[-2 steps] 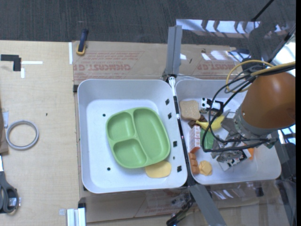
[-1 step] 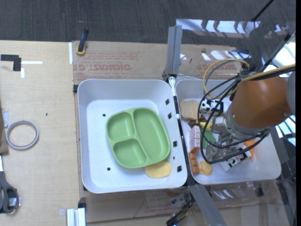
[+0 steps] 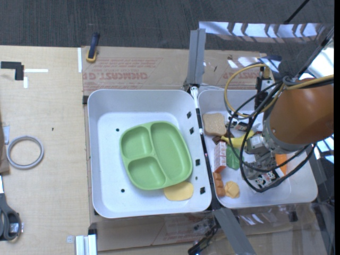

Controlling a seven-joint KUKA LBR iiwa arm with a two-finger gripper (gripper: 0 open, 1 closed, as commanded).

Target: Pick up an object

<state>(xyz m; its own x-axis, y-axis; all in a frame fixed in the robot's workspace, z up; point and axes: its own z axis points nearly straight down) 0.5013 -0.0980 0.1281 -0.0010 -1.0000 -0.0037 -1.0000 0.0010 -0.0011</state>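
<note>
From above, the arm (image 3: 305, 113) comes in from the right and hangs over the right bin (image 3: 303, 190), its orange band and a tangle of black and yellow cables covering the wrist. The gripper (image 3: 255, 161) sits low beneath that bulk, over the middle of the bin; how it is set, and whether it touches anything, cannot be told from here. Just left of it lie the small things for picking: a tan slice of bread (image 3: 214, 124) near the bin's far wall, a yellow banana-like piece (image 3: 236, 139) beside it, a red-and-white carton (image 3: 219, 155) and a green block (image 3: 232, 157) touching each other, and lower down an orange carrot-like piece (image 3: 219, 185) and a pale orange lump (image 3: 232, 189). The left bin (image 3: 101, 158) holds a green divided plate (image 3: 155, 154) tilted at a slant, with a yellow disc (image 3: 179, 191) tucked against its near edge. On the bench to the left rests a grey tape ring (image 3: 24, 152).
</note>
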